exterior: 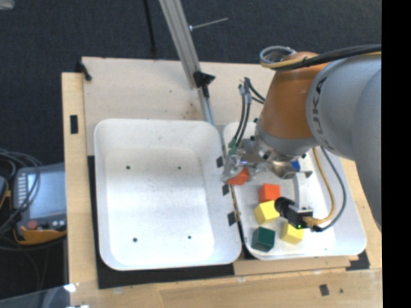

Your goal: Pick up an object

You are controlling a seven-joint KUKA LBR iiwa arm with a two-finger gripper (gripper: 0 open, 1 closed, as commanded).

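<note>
Looking down on the counter (pixel 128 76), the arm (pixel 347 101) reaches in over the right-hand bin (pixel 343 233). Its pincer (pixel 243 164) sits low by that bin's inner wall, right next to the seam with the other bin (pixel 160 191). Honestly I can't tell if the pincer is apart or together, since the wrist with the orange band (pixel 289 108) covers most of it from this angle.

Right at the pincer's tip, just below it in the view, is a small red piece (pixel 237 178). It might be pinched in there, but I can't say for sure.

A bit further from the pincer, down and to the right, there's an orange cube (pixel 270 191), and just past that a yellow cube (pixel 266 212). Beyond those, near the bin's front edge, sit a dark green cube (pixel 263 238) and a second yellow cube (pixel 292 233), both well clear of the pincer. Off to the pincer's right, partly under the wrist, a bit of something blue (pixel 295 165) peeks out. All of these lie in the same bin the pincer is over.
</note>
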